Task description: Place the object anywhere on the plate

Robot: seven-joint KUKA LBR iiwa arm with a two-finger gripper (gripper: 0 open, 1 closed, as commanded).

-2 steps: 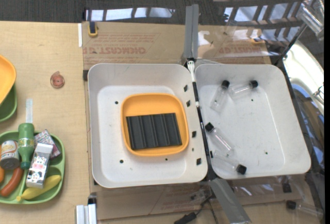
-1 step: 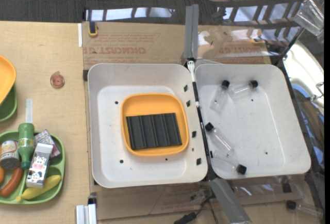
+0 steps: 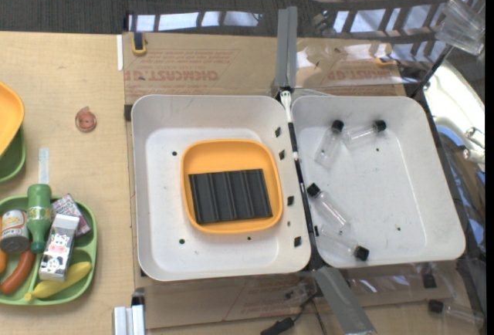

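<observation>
An orange square plate (image 3: 231, 150) lies in the middle of the left white bin (image 3: 154, 194). A dark grey ribbed slab (image 3: 234, 195) rests flat on the plate and covers most of its inside. In the right white bin (image 3: 409, 194) lie several clear plastic vials with black caps: two near the back (image 3: 330, 139) (image 3: 363, 133), one by the left wall (image 3: 326, 204) and one near the front (image 3: 347, 245).
On the wooden bench to the left, a green tray (image 3: 85, 279) holds toy food and a small bottle. An orange dish (image 3: 8, 121) sits over a green one at the left edge. A small pink disc (image 3: 86, 120) lies nearby. Flat cardboard (image 3: 201, 71) lies behind the bins.
</observation>
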